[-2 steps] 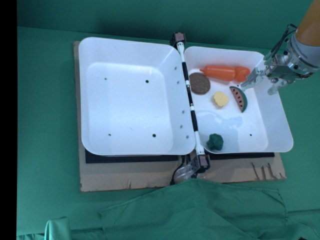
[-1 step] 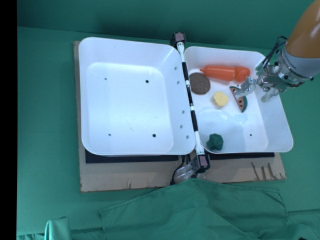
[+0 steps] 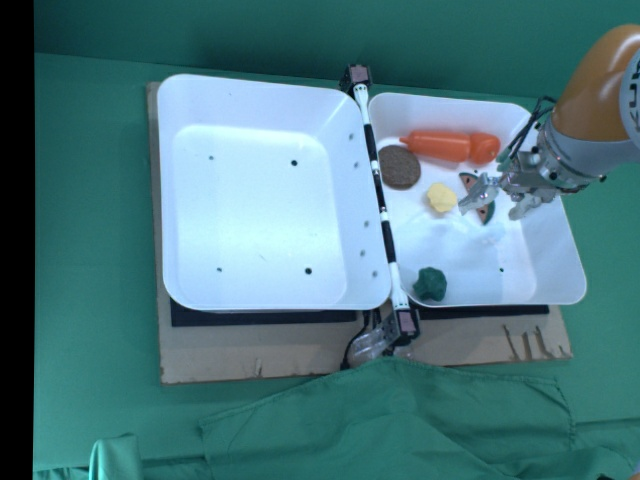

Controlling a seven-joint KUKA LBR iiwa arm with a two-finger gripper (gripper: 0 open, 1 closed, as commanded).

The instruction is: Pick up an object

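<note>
stage: we're hovering the gripper (image 3: 484, 197) in the right bin (image 3: 560, 283) | fingers: spreading wide around the watermelon slice (image 3: 480, 200), holding nothing | left: we're guessing closing and lifting | others: carrot (image 3: 450, 145), cookie (image 3: 400, 167), yellow lump (image 3: 441, 198), broccoli (image 3: 431, 284) sitting untouched

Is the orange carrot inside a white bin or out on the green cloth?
Inside. The carrot lies flat on the floor of the right bin, near its far wall, beside the brown round patty.

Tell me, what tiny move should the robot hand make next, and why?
Probably straight down a little. The gripper hovers over the watermelon slice in the right bin, and nothing shows between its fingers, so lowering around the slice seems the likeliest step before closing.
</note>
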